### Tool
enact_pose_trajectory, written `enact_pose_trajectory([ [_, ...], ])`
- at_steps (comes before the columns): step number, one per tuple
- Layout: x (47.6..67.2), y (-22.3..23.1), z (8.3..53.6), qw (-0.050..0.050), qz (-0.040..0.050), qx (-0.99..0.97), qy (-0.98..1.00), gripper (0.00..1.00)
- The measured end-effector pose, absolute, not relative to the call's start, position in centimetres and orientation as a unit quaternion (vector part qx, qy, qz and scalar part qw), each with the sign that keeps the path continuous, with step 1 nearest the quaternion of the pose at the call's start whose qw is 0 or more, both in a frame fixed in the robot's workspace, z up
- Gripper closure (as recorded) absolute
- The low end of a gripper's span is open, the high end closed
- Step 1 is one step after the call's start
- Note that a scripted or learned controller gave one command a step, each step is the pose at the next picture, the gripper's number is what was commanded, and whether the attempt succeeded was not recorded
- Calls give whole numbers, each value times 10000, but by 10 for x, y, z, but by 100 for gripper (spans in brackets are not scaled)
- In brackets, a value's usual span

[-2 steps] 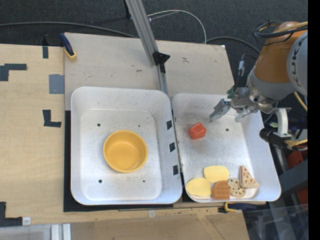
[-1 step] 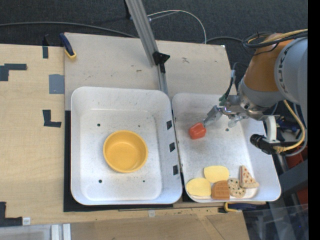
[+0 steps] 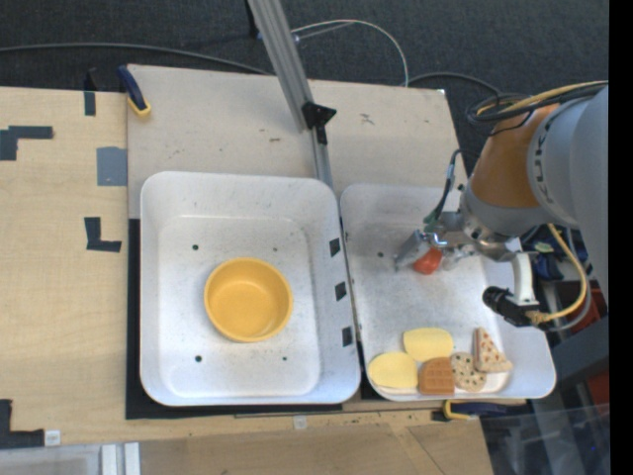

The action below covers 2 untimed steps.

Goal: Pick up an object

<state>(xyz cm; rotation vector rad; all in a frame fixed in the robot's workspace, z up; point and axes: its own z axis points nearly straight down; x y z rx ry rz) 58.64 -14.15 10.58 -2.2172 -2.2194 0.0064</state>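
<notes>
Gripper [image 3: 420, 252] apparently beside orange piece [image 3: 428, 262]

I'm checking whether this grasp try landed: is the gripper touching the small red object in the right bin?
Cannot tell. In the camera view the gripper overlaps the small red object from above, so no plain contact or gap shows between them.

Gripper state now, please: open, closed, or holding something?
Two-finger gripper: cannot be told; it is over the right white bin, at a small red object.
</notes>
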Motion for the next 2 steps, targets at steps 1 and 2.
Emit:
enact_pose_trajectory([
  [1,588,-141,118,14,10,-7062,-7080,100],
  [2,595,-142,179,-20,-11,-7065,-7077,100],
])
